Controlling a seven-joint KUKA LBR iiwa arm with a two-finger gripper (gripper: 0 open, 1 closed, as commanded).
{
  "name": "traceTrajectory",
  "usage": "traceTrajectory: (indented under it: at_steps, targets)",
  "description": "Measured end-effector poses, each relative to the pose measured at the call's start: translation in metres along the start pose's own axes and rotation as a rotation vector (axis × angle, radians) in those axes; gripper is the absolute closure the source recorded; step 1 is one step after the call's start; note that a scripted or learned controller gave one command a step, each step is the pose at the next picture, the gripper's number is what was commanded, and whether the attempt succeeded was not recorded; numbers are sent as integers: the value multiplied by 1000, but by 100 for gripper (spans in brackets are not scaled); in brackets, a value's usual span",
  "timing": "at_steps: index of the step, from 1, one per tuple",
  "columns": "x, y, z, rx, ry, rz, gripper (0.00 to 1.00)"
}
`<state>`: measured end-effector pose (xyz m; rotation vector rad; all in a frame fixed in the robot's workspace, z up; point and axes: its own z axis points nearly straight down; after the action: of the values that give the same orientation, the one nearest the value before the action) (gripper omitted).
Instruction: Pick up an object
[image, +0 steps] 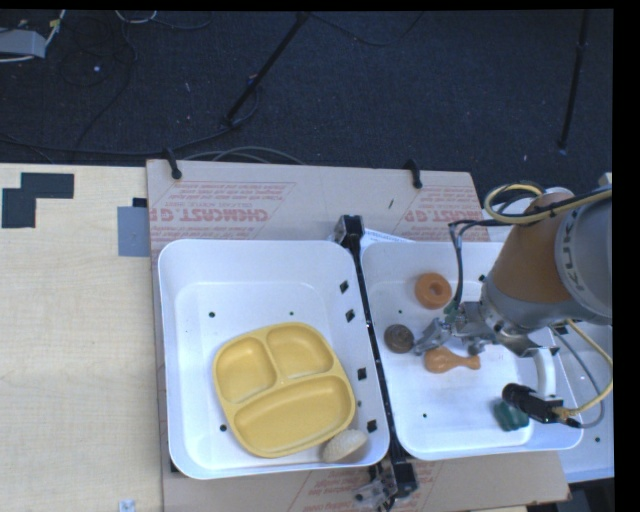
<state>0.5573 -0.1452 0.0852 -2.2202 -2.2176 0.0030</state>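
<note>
A: Where is the gripper (447, 333)?

B: Low in the right bin (470, 425), near its middle. From it, the drumstick (451, 360) lies at about five o'clock, close under the metal parts. The brown ball (399, 338) is at nine o'clock, just beside it. The orange ring (433, 291) is at eleven o'clock, a little apart.

A: Is it wide, narrow, or holding something?

B: I cannot tell; the tip is a tangle of grey metal from this angle.

A: So which thing is it after?

B: My guess is the drumstick or the ball, since both are closest. Nothing looks lifted; each seems to rest on the bin floor.

A: How should the pick go?

B: Centre over one item alone, come straight down, and close across the drumstick's narrow part, not its length. The ball may roll away if nudged from one side.

A: Further out?

B: A teal item (513, 412) at four o'clock, near the bin's right wall, partly covered by a black cable. In the left bin (185, 300), a yellow tray (285, 388) and a pale round lump (345, 446) at the tray's lower corner.

A: Anything hidden?

B: The arm (545, 265) covers the right bin's upper right corner.
</note>
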Motion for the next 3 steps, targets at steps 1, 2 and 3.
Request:
traceTrajectory:
  at_steps: [1,2,3]
  targets:
    - [-1,1,-13,-2,0,3,100]
    - [9,4,-68,-5,-1,-4,100]
    - [12,13,-125,-6,-2,-4,100]
